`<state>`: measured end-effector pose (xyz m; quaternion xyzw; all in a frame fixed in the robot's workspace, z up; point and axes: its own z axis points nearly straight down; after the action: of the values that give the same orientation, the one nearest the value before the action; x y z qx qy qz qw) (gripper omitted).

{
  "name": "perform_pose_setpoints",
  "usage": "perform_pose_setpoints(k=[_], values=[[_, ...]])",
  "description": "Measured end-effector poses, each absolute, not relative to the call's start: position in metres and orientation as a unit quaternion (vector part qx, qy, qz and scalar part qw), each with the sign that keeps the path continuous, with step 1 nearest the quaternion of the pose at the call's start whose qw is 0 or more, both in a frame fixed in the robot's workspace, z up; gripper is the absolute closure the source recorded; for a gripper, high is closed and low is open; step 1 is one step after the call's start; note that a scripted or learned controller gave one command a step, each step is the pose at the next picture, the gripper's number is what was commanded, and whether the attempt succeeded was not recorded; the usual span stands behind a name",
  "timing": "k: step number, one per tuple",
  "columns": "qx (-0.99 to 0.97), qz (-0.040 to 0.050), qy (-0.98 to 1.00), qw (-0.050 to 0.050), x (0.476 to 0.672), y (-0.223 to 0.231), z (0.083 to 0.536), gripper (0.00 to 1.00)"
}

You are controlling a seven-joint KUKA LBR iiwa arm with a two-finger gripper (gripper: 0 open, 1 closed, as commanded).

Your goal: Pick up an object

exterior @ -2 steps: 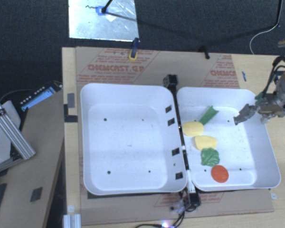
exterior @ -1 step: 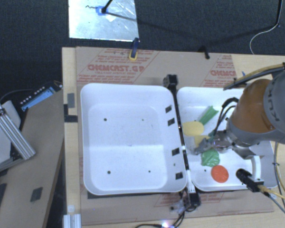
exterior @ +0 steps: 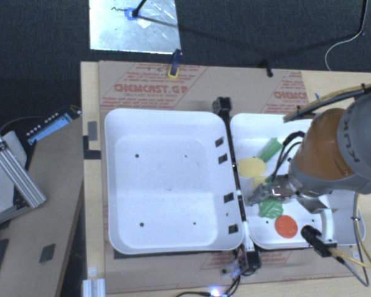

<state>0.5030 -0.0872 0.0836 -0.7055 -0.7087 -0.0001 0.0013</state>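
While the orange round disc (exterior: 286, 226) lies nearest in the right-hand white bin (exterior: 253, 127), the gripper (exterior: 264, 193) sits just above the crumpled green object (exterior: 271, 209); its grip cannot be told. Beyond lie a yellow oval piece (exterior: 251, 166) and a green cylindrical stick (exterior: 271, 149).

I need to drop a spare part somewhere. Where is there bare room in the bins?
The left bin has a bare floor from wall to wall. The right bin is crowded: a green stick, yellow piece, green lump and orange disc sit around the gripper.
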Motion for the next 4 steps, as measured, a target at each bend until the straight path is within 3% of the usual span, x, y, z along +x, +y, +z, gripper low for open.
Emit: perform_pose_setpoints(k=[1, 2, 3, 4], values=[[-0.706, -0.0016, -0.708, -0.004, 0.571, -0.137, 0.086, 0.00], [-0.704, -0.0025, -0.710, -0.004, 0.616, -0.097, 0.087, 0.00], [-0.705, -0.0017, -0.710, -0.002, 0.614, -0.099, 0.096, 1.00], [-0.703, -0.0030, -0.711, -0.002, 0.587, 0.016, 0.190, 1.00]])
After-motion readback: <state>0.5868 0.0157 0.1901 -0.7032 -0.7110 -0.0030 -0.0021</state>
